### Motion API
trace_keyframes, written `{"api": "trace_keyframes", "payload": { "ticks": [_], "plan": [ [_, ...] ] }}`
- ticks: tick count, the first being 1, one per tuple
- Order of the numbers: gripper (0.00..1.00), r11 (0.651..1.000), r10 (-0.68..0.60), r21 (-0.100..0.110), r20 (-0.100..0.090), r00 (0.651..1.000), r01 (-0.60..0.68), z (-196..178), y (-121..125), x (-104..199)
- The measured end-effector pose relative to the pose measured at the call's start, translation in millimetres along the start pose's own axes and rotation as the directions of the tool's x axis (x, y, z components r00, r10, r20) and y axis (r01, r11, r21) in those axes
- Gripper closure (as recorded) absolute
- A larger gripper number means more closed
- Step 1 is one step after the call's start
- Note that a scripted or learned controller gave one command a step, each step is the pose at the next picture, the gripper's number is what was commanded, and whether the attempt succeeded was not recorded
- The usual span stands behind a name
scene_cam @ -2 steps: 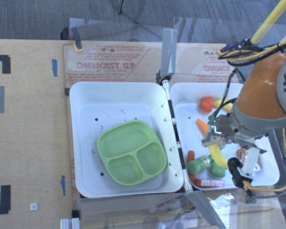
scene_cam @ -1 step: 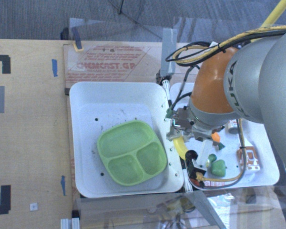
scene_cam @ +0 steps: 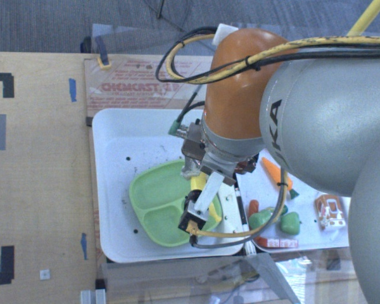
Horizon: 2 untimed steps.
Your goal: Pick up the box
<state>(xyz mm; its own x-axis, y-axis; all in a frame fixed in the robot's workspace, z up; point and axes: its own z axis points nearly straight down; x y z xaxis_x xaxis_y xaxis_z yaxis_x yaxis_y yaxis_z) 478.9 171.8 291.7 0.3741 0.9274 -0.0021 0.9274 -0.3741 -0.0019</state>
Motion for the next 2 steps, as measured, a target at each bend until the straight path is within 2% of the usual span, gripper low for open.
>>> {"api": "trace_keyframes", "payload": {
  "ticks": [1, 2],
  "plan": [
    [1.0, 0.985, 0.174, 0.0, 0.0, 0.985, -0.174, -142.8, 24.1, 5.1],
    [1.0, 0.987, 0.159, 0.001, 0.001, 0.987, -0.159, -5.0, 8.0, 47.9]
  ]
}}
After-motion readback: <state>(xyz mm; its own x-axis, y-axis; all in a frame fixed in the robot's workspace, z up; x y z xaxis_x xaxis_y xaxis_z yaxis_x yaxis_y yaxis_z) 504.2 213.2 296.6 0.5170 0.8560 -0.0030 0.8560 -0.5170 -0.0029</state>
